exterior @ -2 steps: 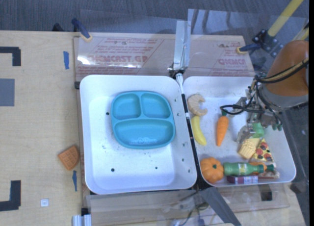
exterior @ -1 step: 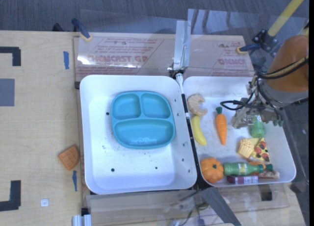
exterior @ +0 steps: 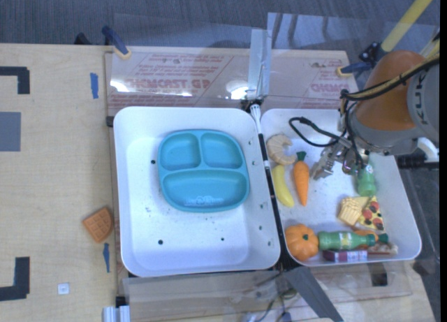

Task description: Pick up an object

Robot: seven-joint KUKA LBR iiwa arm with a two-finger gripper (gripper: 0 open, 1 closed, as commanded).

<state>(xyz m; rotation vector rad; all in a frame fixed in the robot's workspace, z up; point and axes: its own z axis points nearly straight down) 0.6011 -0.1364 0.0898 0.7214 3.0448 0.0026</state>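
A small waffle-like toy (exterior: 98,223) is seen on the bench at nine o'clock of the left bin (exterior: 133,244). A blue divided plate (exterior: 203,171) is set in that bin. In the right bin (exterior: 408,233), a banana (exterior: 282,185) and carrot (exterior: 300,181) are laid side by side. The gripper (exterior: 334,163) is poised at three o'clock of the carrot, nothing visibly held; its opening cannot be told. A pumpkin (exterior: 303,241) and bottle (exterior: 346,239) are placed at six o'clock.
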